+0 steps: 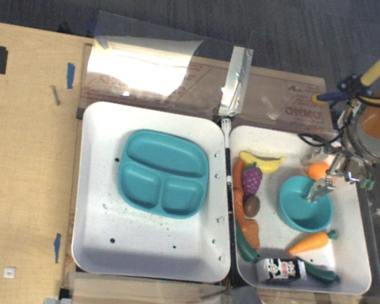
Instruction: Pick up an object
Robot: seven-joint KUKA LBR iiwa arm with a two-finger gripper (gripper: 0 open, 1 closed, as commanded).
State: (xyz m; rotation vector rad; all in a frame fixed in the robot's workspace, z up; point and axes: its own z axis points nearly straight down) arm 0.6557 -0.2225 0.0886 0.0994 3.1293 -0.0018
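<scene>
On the wooden surface (9, 177), the left bin (87, 224) carries a teal divided plate (164, 172) near its middle. In the right bin (358, 258), along the left wall from far to near, lie a toy banana (261, 161), purple grapes (251, 179), a small brown piece (252, 206), a carrot (245, 221) and a green vegetable (245, 247). A black-and-white carton (279, 269) lies at the near wall, with another carrot (311, 242) just beyond it. A teal bowl (305, 204) sits in the middle, an orange fruit (318, 168) at its far rim. The tool (322, 183) hangs over the bowl's far right rim; how far it is open cannot be told, and nothing shows between its fingers.
</scene>
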